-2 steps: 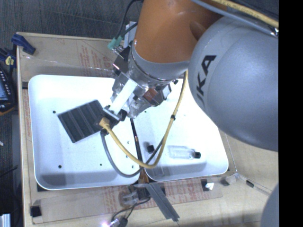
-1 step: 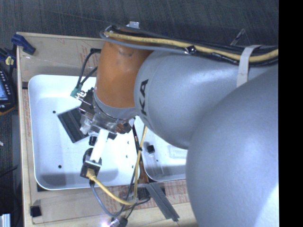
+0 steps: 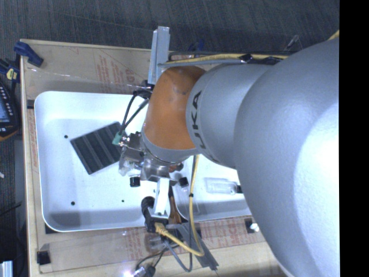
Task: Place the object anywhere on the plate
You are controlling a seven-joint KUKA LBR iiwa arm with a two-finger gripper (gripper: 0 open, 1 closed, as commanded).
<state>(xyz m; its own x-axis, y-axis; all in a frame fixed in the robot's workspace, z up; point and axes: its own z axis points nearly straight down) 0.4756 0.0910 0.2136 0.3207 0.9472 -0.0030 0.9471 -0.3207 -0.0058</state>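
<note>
Spanned both bins from the right with the grey arm [image 3: 259,143], masking most of the right bin [image 3: 210,211] on the pale surface [image 3: 75,68]. Hung with the gripper [image 3: 144,172] low over the left bin [image 3: 41,131], near its inner wall, just beside a dark ribbed slab [image 3: 97,148] lying flat and askew on the white floor. Kept the jaws hidden beneath the wrist; could not tell whether wide or narrow, and saw nothing held between them. Left a small clear item [image 3: 222,186] lying in the right bin, apart from the gripper, beyond the dividing walls. Could not tell which piece served as object and which as plate. Judged nothing yet set on anything: pick-up, carry and placing all left to do.
</note>
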